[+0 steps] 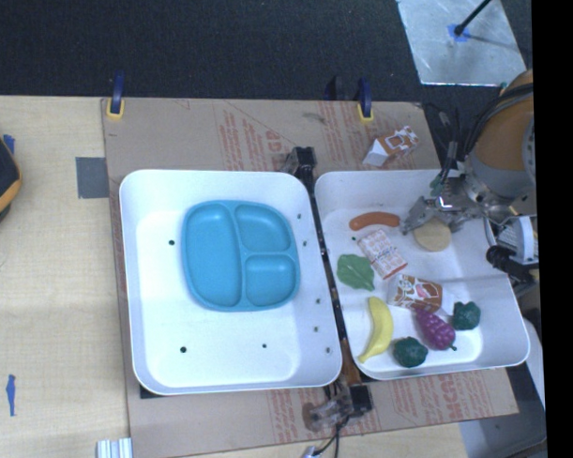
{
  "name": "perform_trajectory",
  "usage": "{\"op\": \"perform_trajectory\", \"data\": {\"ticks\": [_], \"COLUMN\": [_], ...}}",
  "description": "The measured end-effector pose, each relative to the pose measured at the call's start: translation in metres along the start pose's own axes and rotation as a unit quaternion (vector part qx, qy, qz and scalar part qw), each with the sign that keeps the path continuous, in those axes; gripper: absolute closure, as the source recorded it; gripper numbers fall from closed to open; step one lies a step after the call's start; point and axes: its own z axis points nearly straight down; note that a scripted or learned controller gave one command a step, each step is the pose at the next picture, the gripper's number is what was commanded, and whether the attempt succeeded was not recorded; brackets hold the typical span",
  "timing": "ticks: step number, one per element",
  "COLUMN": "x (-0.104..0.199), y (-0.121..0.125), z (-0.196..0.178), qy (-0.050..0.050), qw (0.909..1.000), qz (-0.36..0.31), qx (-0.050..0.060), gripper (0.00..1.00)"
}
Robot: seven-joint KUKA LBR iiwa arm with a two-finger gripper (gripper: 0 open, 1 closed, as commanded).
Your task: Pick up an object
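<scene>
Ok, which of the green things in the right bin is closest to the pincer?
The light green leafy piece, at the bin's left side beside the small carton. It lies nearer the pincer than the two dark green ones along the bin's lower edge.

Light wood bench [55,307], brown cardboard sheet [217,132], dark floor [214,38].

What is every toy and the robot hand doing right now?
blue plate: flat in left bin
banana: lying in right bin
hot dog: lying near bin's back
tan round piece: lying just below gripper
small carton: lying outside the bins
gripper: low over right bin, beside tan round piece
</scene>
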Motion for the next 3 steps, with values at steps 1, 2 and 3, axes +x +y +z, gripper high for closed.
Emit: {"op": "perform_trajectory", "data": {"ticks": [1, 2, 3], "x": [-0.001, 0.028, 0.024], "y": [0.001, 0.021, 0.021], "z": [-0.012, -0.001, -0.001], "qy": [0.000, 0.000, 0.000], "qw": [1.0000, 1.0000, 1.0000], "qz": [-0.001, 0.000, 0.001], "qx": [-0.001, -0.001, -0.002], "gripper": [1.00, 1.00, 1.00]}}
